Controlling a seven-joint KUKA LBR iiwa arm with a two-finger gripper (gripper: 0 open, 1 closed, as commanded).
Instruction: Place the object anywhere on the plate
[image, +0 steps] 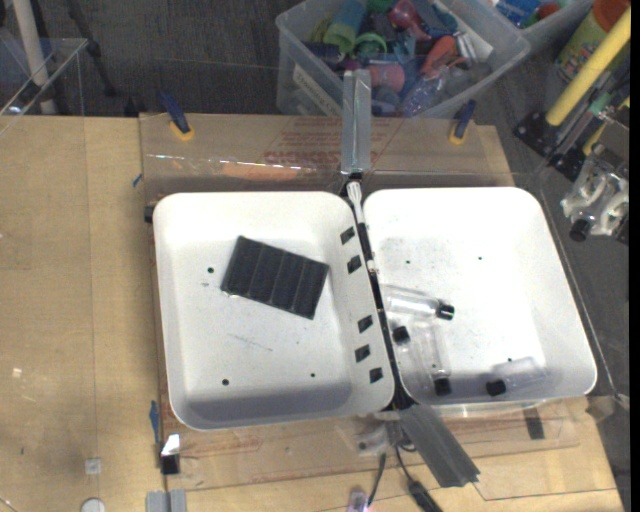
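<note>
- Two white bins sit side by side on the table (70, 300); the left bin (190, 385) carries a dark ribbed plate (274, 277), lying flat toward its 11 o'clock.
- The right bin (500, 230) shows a clear, pale object (415, 305) with dark ends near its 8 o'clock, beside the divider; too faint to name.
- At the frame's 3 o'clock edge a pale metal part, possibly the claw (592, 205), hangs outside the bins; I cannot tell its state.
- Judgement: nothing rests on the plate, so pick and placement remain.
</note>
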